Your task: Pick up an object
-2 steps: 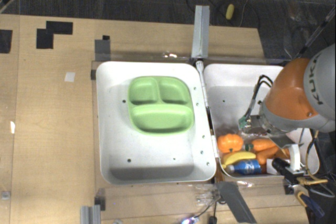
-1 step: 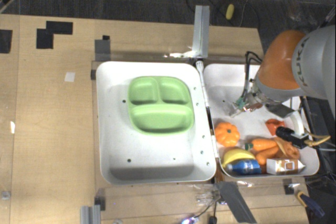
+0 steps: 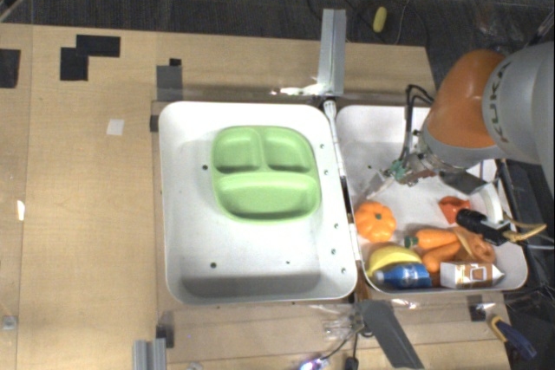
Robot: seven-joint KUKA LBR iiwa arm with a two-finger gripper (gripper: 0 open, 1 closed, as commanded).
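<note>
My gripper (image 3: 392, 175) hangs over the middle of the right bin (image 3: 368, 130), reaching in from the right below the arm's orange band (image 3: 464, 110). It sits just above and behind a small orange pumpkin (image 3: 376, 222), apart from it. Along the bin's front lie a yellow banana (image 3: 392, 256), a blue object (image 3: 403, 276), orange carrots (image 3: 438, 243), a white carton (image 3: 469, 275) and a red piece (image 3: 453, 209). Nothing shows in the gripper.
The left bin (image 3: 186, 230) holds a green divided plate (image 3: 263, 172). A metal post (image 3: 331, 48) rises behind the wall between the bins. Cables (image 3: 499, 230) trail over the right bin's right side.
</note>
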